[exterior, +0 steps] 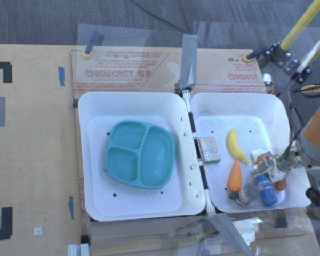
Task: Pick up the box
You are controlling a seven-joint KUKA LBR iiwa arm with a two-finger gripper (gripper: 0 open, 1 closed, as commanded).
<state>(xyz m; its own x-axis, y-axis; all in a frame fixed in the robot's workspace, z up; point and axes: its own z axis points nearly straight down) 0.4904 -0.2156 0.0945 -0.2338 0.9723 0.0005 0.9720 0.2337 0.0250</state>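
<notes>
One box in right bin

Two shallow white bins sit side by side, the left bin and the right bin. The left holds one teal divided plate. The right holds one patterned box, one banana, one carrot, one blue bottle, and a small cluttered heap I cannot count.

I see two white bins: the left bin holds a teal plate, the right bin a yellow banana, an orange carrot, a blue bottle and a small box with a pale green speckled pattern. My arm shows orange and grey.
</notes>
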